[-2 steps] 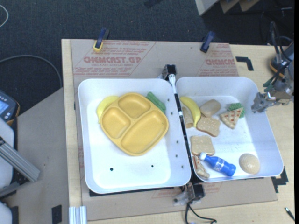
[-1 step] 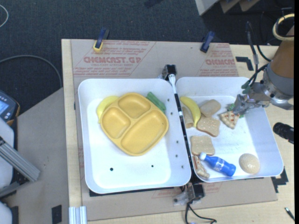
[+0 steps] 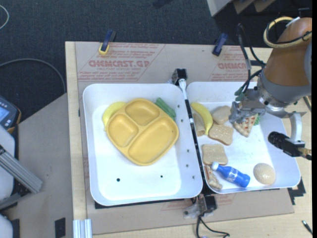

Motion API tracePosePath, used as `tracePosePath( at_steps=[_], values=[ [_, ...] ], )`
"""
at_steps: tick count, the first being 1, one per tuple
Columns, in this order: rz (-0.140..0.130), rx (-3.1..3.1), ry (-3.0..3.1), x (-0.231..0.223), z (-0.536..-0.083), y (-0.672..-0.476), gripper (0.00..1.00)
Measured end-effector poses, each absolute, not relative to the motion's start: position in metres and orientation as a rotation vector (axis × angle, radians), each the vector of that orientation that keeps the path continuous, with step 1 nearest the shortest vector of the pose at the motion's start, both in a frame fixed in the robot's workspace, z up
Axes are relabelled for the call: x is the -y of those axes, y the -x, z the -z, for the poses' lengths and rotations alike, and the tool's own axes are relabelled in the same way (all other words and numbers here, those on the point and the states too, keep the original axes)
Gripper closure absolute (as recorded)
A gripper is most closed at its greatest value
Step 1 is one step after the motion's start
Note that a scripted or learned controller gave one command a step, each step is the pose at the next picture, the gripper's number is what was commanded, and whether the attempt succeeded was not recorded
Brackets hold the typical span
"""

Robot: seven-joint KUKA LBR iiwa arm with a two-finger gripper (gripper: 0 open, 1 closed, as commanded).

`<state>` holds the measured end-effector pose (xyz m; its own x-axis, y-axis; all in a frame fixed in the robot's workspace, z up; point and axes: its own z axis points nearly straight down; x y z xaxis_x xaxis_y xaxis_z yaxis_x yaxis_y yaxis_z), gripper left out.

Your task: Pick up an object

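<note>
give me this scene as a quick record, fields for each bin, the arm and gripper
left bin: yellow divided tray upside down, green item at its upper right edge
right bin: banana, bread slices, blue bottle lying flat, round bun, pizza slice
arm: reaches in from the right, over the right bin
gripper: low over the pizza slice; grasp not confirmed
</note>
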<state>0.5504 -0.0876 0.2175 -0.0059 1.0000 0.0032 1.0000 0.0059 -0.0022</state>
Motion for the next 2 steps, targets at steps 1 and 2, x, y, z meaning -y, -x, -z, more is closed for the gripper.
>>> tracePosePath(
  at_steps=[1, 2],
  values=[
    [0.004, 2.228, 2.212, 0.024, -0.219, -0.556, 1.00],
    [0.005, 2.230, 2.212, -0.040, -0.227, -0.554, 1.00]
  ],
)
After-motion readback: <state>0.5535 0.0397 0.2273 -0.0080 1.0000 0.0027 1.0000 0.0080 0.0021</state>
